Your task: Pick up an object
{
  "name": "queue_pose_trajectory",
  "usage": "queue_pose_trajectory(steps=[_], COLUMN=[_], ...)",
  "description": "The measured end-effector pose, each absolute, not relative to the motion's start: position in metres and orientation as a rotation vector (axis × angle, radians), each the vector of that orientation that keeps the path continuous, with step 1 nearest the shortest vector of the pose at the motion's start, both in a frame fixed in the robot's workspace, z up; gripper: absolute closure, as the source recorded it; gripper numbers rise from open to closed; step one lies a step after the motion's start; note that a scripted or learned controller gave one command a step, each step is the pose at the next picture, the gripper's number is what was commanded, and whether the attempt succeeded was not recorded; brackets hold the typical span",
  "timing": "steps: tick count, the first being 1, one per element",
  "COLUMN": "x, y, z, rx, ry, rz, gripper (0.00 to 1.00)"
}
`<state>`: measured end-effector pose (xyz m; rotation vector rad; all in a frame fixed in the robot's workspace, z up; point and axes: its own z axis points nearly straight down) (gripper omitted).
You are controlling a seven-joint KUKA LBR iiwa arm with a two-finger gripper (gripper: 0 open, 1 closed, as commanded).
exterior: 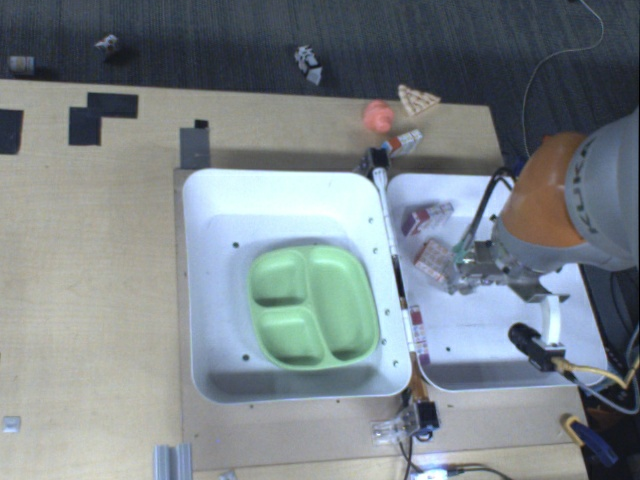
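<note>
- now the pink packet (pixel 434 260) lies near the right bin (pixel 480 368)'s left wall, mid-length.
- gripper (pixel 462 280) hangs just beside it; finger state: cannot tell.
- step: approach; next, likely descend squarely over it.

A green three-compartment tray (pixel 312 306) lies in the left white bin (pixel 205 298). On the wooden bench (pixel 90 288) behind the bins sit a pink ball (pixel 378 116) and, just beside it, what may be a toy pizza slice (pixel 418 99). Small debris (pixel 309 64) dots the dark carpet (pixel 230 18) beyond.
</note>
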<state>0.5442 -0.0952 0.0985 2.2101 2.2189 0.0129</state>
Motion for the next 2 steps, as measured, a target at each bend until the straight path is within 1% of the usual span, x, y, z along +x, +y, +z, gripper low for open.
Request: queue_pose_trajectory(steps=[1, 2], x=[0.6597, 0.6596], y=[-0.1593, -0.1587], z=[0.1279, 0.1275], rx=[2.213, 2.213], ry=[2.223, 2.225], rz=[0.005, 0.004], gripper=[1.0, 0.0])
